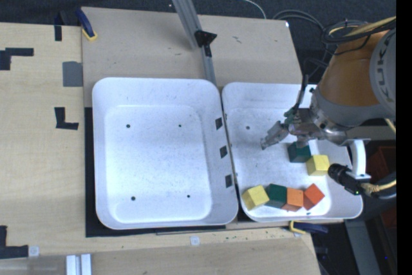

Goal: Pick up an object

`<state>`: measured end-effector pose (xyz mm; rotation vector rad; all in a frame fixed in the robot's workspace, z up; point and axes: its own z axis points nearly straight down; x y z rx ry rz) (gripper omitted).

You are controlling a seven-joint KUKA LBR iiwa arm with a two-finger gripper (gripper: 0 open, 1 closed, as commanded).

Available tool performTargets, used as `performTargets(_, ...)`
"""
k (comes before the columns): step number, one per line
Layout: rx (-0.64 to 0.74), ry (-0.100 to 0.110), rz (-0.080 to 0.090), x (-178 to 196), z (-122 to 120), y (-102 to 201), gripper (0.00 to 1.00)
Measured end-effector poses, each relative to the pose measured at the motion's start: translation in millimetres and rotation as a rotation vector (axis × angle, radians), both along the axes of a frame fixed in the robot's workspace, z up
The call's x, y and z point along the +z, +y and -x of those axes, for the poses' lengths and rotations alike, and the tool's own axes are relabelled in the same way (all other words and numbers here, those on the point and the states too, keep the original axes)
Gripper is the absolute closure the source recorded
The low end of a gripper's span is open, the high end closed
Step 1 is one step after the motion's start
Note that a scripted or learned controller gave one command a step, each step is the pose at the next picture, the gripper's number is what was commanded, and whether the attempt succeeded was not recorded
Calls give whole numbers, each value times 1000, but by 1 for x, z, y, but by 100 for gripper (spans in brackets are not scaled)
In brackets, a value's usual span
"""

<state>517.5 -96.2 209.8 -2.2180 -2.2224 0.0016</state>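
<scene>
Two white bins sit on the surface [161, 48]; the gripper [275, 134] hangs part-open, empty, beside a dark green cube [299, 153] — probably light, rigid — best gripped across flat sides.

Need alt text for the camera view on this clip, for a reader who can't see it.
The end effector hangs over the right bin, above bare floor beside a dark green block. Yellow, green, orange and red blocks cluster along that bin's near edge, and the left bin sits alongside.

Partial letters "KU" stand on the arm [360, 77], nothing else legible.
</scene>
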Motion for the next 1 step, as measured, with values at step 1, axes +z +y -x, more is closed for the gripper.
performTargets(1, -4, -6, 4, 47, -15, -57, 0)
